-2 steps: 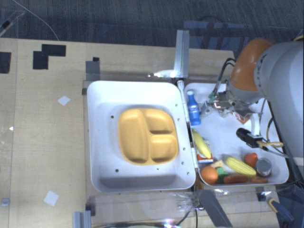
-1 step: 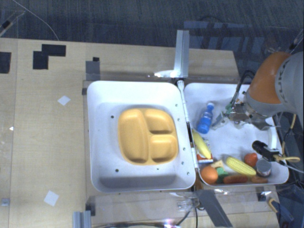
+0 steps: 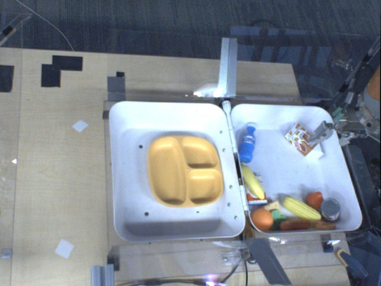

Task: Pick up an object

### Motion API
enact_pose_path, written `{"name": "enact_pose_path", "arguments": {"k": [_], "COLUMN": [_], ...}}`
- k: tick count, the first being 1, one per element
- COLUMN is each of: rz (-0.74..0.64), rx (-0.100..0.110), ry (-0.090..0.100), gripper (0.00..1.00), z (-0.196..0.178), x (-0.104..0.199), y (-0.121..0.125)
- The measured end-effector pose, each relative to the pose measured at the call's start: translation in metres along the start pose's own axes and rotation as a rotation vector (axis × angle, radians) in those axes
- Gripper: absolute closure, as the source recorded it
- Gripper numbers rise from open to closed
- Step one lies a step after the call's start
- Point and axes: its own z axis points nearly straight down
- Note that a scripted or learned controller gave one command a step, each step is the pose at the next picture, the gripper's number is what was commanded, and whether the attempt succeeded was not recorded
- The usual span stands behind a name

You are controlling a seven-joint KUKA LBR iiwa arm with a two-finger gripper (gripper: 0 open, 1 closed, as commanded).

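Camera view catches the hand over the right bin beside a snack packet; its grip unreadable.

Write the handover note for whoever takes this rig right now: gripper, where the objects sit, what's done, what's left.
Gripper: at the right bin's far right side, beside the small patterned packet; nothing visibly held.
Left bin: a yellow divided tray.
Right bin: blue bottle at the left wall, banana below it, orange, corn cob, tomato and can along the near edge.
Done: no pick yet.
Left: grasp and lift one object; the packet looks closest.
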Motion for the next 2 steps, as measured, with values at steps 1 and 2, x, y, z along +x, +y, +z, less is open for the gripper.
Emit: {"name": "enact_pose_path", "arguments": {"k": [1, 2], "rz": [0.061, 0.342], "rx": [0.008, 0.008], "ry": [0.004, 0.004], "gripper": [0.00, 0.00], "z": [0.108, 0.117], "x": [0.006, 0.021], "y": [-0.055, 0.010]}}
